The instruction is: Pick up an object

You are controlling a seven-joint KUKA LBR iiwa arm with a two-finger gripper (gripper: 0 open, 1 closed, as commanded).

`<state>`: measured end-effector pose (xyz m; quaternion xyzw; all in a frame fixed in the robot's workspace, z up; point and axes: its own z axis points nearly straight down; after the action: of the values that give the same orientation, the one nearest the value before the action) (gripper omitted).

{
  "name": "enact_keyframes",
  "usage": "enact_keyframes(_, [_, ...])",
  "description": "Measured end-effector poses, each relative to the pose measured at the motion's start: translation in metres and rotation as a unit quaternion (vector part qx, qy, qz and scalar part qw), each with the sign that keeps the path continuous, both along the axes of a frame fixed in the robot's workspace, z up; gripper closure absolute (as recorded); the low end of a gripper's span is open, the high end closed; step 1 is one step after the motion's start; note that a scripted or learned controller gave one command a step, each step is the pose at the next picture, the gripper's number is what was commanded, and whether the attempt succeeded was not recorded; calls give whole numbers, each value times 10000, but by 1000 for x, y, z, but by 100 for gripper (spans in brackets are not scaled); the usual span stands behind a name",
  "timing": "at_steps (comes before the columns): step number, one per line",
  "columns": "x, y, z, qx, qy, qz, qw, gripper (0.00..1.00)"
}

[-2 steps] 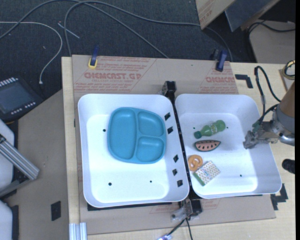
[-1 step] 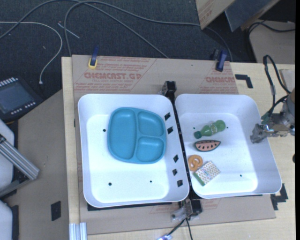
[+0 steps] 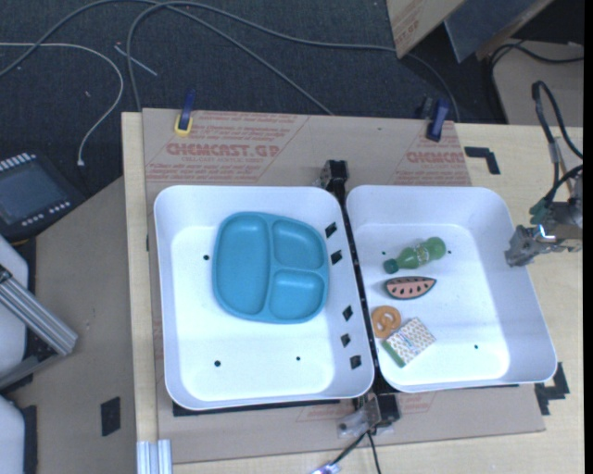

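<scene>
Where the two white bins sit side by side, I see the surface (image 3: 139,278) as a pale board with red printing across its far strip, held at the back by a blue-and-yellow clamp (image 3: 186,115) on one side and a blue clamp (image 3: 436,118) on the other. My left bin (image 3: 185,352) carries a blue divided plate (image 3: 271,267), lying flat toward the bin's far half. My right bin (image 3: 500,305) holds the small things near its left wall: a green toy bottle (image 3: 416,255) lying on its side, a watermelon slice (image 3: 410,287) just nearer than it, then a pretzel (image 3: 385,320) touching or nearly touching a small green-and-white packet (image 3: 410,341). At the right edge of the view the pincer (image 3: 526,245) hangs just outside the right bin's rim, well apart from those items; I cannot tell how its tips stand. Beyond the surface lies dark carpet with loose white cables (image 3: 111,56), a cardboard box (image 3: 417,23) at the top, and a dark screen (image 3: 32,190) at left.
</scene>
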<state>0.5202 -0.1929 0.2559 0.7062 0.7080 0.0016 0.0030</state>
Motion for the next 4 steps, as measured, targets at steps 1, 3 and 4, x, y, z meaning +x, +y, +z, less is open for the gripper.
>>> enact_keyframes(1, [13,57,4,16,18,22,10000,100])
enact_keyframes(3, [17,165,-19,26,50,20,10000,100])
enact_keyframes(4, [18,211,-15,19,33,13,10000,100])
